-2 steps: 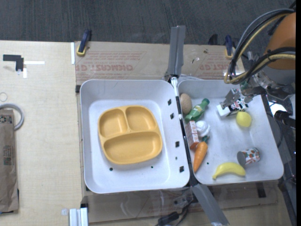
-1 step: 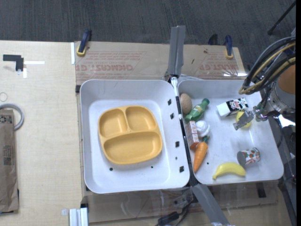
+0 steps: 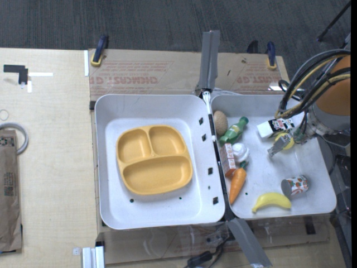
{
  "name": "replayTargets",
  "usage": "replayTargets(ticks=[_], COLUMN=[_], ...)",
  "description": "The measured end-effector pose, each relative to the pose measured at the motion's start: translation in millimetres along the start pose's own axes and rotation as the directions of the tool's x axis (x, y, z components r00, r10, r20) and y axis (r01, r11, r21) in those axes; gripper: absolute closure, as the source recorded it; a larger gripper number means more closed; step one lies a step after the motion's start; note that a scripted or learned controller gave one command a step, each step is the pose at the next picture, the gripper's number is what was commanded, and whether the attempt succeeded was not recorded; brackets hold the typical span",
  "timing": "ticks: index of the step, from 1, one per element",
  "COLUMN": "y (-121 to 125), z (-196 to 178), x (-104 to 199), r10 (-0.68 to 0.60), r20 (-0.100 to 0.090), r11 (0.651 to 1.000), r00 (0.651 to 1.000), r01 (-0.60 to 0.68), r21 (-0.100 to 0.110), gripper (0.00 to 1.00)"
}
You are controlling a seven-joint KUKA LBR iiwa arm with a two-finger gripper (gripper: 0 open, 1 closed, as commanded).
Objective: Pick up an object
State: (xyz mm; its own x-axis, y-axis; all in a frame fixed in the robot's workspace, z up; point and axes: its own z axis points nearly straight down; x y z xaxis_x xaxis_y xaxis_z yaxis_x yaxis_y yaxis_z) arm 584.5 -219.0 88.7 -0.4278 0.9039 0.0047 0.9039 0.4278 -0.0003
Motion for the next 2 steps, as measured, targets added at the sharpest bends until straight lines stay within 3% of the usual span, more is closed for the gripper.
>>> replayTargets(ticks=[1,2], y=[-1.5,45.2], z=[-7.7,-129.5], x=[-2.8,8.2], r10=[0.005,-0.091], r20=[0.003,0.005], r11=[1.000,0.996], r00=[1.000,0.996], r01=[-0.005,0.091], r21=[0.002,0.001], gripper=[1.00,1.00])
